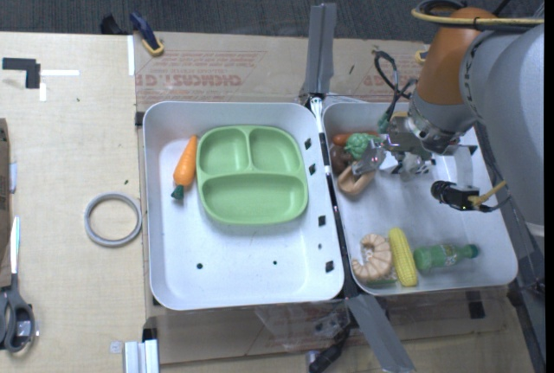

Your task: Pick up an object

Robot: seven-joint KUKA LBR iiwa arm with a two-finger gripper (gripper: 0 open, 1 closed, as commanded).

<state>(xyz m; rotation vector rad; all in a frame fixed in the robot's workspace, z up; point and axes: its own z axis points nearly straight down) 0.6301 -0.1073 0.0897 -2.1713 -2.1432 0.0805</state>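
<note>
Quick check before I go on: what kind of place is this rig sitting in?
Most likely a robotics lab bench, not a kitchen. The food is toy: a carrot beside a green divided plate in a white bin. Scissors and a tape ring lie on the bench.

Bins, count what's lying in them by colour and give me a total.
Green: 2, tray, bottle
Orange: 1, carrot
Yellow: 1, corn
Tan: 1, shrimp
Total: 5, not counting the small cluster of toys under the pincer, too hidden to sort.
</note>
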